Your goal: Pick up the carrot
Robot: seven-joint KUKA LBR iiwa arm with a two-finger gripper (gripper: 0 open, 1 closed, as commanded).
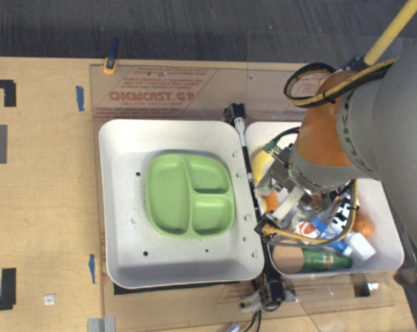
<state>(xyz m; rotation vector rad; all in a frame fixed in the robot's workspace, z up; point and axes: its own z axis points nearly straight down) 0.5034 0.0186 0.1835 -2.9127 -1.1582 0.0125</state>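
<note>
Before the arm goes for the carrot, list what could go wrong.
1. The right bin is crowded; the gripper may snag the green bottle instead.
2. The arm hides much of that bin; the left orange piece and the right orange piece could each be the target.

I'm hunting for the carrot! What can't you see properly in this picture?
Camera view:
- Right bin: mostly covered by the arm.
- Gripper: lost among clutter under the wrist; its grip is unclear.
- Orange piece by the arm's edge: mostly hidden, too little shows to name it.
</note>
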